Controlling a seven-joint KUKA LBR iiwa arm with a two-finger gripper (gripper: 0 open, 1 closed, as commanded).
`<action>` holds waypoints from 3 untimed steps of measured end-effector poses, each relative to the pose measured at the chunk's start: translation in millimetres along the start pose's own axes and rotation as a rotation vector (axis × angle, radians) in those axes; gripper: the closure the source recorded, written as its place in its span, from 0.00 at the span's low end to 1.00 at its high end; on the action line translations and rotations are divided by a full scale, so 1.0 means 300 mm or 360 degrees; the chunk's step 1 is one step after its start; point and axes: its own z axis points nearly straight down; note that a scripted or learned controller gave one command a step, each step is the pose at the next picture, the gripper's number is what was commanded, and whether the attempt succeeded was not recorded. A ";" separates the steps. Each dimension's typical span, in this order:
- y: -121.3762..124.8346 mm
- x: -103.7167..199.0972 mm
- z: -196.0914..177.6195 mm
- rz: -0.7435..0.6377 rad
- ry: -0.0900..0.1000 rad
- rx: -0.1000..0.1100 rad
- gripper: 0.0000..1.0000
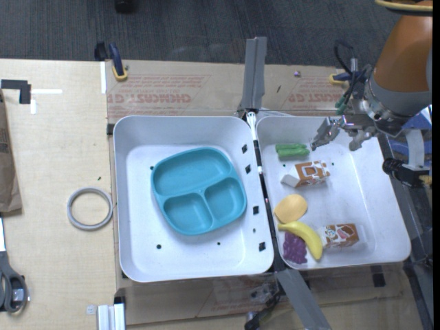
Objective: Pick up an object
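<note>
Tool position: the tool [335, 133] hangs over the upper part of the right bin [385, 205], in the upper right of the frame.
Tool state: the two fingers are spread apart, with nothing between them.
Nearest object: the green block [291, 150] lies just to the left of the tool and slightly lower in the frame, near the bin's upper left corner.
Long axis: the green block runs roughly left to right across the frame.
Next nearest: the small carton [306, 174] lies below the green block, further from the tool.
Other objects: a banana [305, 236], purple grapes [295, 248] and a second carton [341, 236] lie in the lower part of the bin, well apart from the tool.
Move required, as judged: a short shift left and down.
</note>
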 end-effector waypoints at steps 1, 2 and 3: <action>-0.030 0.046 0.305 0.0269 0.0000 0.0002 0.00; -0.273 0.051 0.484 0.0011 0.0001 0.0001 0.00; -0.051 0.037 0.498 0.0207 0.0000 -0.0002 0.00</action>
